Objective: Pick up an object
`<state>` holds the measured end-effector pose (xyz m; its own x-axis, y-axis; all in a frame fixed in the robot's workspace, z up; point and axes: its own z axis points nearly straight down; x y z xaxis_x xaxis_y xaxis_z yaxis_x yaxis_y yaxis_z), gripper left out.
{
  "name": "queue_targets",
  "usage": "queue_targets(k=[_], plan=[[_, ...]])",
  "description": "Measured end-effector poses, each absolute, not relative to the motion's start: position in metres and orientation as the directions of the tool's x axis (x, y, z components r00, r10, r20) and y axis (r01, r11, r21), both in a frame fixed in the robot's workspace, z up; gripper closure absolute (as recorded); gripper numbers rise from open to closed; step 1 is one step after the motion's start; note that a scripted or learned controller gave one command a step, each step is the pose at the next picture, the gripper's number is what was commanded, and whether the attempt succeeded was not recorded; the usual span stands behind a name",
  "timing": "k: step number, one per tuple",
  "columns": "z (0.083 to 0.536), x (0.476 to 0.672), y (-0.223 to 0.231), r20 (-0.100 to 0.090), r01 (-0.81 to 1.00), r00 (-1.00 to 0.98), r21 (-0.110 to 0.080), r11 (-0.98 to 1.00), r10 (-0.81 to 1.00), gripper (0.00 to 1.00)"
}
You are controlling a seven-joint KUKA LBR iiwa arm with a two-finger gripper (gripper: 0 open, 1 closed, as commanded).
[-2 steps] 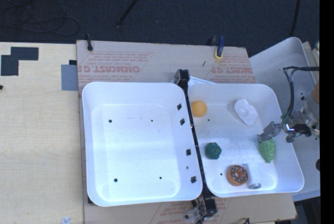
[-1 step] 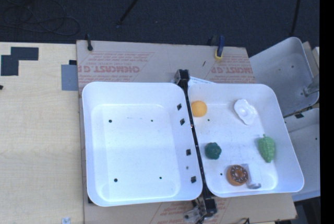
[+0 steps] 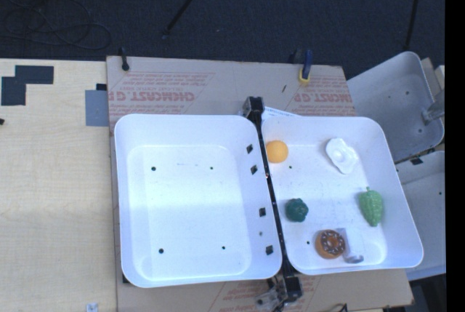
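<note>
Whether the jaws are apart or together cannot be told. The right bin (image 3: 404, 210) holds an orange ball (image 3: 277, 151) by its left wall, a white piece (image 3: 341, 156) near the far-right corner, and a green leafy piece (image 3: 371, 207) at the right edge. A dark green lump (image 3: 296, 210) and a doughnut (image 3: 330, 244) lie toward the near edge, all well apart.

Both bins, left (image 3: 138, 136) and right (image 3: 392, 180), look like smooth, faintly glossy white plastic. Under them lies matt brown cardboard (image 3: 182, 89) printed in red, on a pale wood-grain bench (image 3: 51, 194). The doughnut (image 3: 330, 244) looks glossy, the orange ball (image 3: 277, 151) smooth.
</note>
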<state>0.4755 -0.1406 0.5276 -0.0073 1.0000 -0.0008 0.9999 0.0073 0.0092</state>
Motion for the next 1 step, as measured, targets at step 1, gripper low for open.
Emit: queue_targets(k=[1], plan=[[0.5386, 0.4765, -0.0781, 0.001, 1.000, -0.008, 0.000, 0.008, 1.000, 0.00]])
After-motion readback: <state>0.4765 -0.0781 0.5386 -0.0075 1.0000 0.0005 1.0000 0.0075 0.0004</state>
